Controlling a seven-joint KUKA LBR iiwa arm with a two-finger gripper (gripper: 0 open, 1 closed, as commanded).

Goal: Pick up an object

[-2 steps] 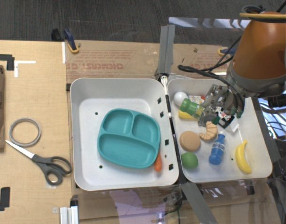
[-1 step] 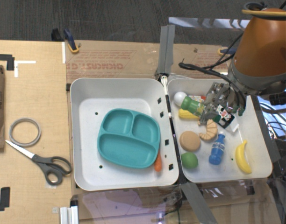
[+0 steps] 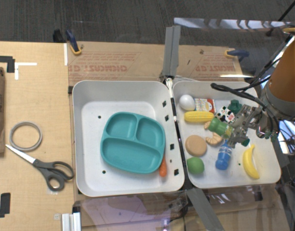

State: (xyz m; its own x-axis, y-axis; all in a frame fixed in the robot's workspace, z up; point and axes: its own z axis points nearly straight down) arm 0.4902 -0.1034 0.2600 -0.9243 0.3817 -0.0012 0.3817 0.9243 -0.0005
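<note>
My gripper (image 3: 237,134) hangs low over the middle of the right bin (image 3: 270,177), its grey body slanting in from the right. Just left of it lies a green cup (image 3: 217,125), and a blue bottle (image 3: 223,157) lies right below it. A yellow banana (image 3: 250,161) rests to its lower right. Nothing is seen held. Also in this bin are a corn cob (image 3: 198,116), a white ball (image 3: 186,101), a tan round bun (image 3: 196,146), a green lime (image 3: 195,165) and a black-and-white toy (image 3: 226,113).
The left bin (image 3: 85,129) holds a teal divided plate (image 3: 133,142) with an orange carrot (image 3: 163,167) beside it at the shared wall. Scissors (image 3: 46,166) and a tape roll (image 3: 25,135) lie on the bench to the left. Cables (image 3: 234,88) run above the right bin.
</note>
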